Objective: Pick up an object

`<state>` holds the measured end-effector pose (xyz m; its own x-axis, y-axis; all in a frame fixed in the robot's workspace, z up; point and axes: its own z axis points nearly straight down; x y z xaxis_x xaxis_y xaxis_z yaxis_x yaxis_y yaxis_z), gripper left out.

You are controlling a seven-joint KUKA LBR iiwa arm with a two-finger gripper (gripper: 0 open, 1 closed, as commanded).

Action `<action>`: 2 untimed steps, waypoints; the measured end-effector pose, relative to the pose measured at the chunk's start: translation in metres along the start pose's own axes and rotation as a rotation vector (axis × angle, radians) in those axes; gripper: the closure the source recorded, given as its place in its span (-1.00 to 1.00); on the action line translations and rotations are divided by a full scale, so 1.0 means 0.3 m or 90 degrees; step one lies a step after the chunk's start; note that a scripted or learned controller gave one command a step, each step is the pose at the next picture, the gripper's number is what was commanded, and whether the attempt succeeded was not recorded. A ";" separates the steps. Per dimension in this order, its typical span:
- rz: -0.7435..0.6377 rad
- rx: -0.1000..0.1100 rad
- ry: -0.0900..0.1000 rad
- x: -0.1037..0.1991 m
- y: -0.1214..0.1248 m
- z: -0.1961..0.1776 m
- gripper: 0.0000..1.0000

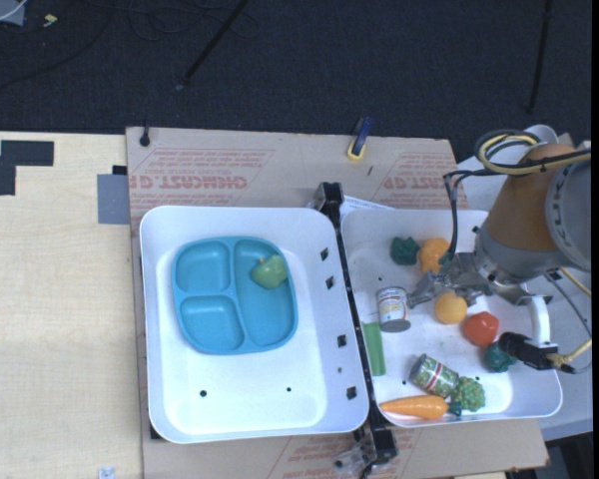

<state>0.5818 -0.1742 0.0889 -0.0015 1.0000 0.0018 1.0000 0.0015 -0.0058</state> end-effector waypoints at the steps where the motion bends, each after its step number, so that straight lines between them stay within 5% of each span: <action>1: 0.002 -0.001 0.000 0.001 -0.001 0.005 -1.00; 2: 0.005 -0.001 0.000 -0.004 -0.002 -0.030 1.00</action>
<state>0.5812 -0.1754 0.0979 0.0062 1.0000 0.0021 1.0000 -0.0062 -0.0046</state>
